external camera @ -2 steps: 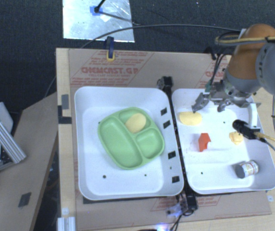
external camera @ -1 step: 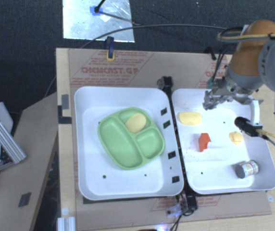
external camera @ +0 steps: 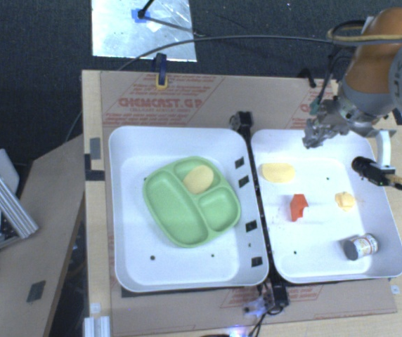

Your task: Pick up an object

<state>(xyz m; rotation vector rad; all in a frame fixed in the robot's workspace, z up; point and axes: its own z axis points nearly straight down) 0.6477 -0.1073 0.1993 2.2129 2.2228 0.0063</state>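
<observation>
In the right bin lie a pale yellow oval piece, a small red block, a little yellow lump and a metal can on its side. My gripper hangs over the back edge of the right bin, above and to the right of the yellow oval piece. Nothing shows between its fingers.
The left bin holds a green divided plate with a yellow item in one compartment. Black clips run along the divider between the bins. A black fitting with a cable sits at the right bin's right side.
</observation>
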